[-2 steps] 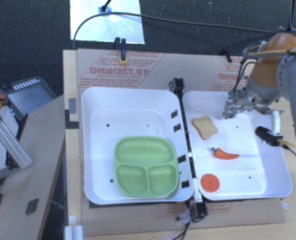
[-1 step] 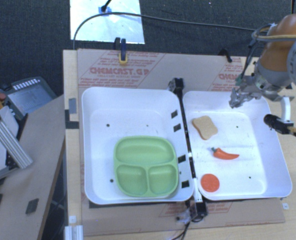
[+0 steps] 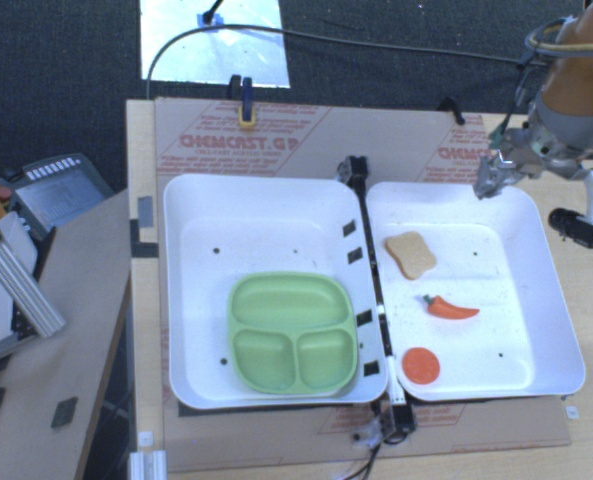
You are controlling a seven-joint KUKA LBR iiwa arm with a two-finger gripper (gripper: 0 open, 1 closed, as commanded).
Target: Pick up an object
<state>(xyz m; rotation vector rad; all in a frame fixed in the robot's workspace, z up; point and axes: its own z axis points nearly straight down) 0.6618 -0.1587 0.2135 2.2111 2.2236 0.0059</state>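
The gripper hangs over the far right corner of the right bin, just at the bin's far rim, with nothing seen between its parts; whether it is apart or together cannot be told from this slanted look. The grey arm with its orange band reaches in from the counter's right edge.

In the right bin lie three things, all well apart from the gripper — a slice of bread near the bin's far left part, a small orange carrot in the middle, and a round orange-red slice near the near left corner.

The left bin holds a green divided plate toward its near right corner. Both bins sit side by side on a cardboard sheet on the counter.
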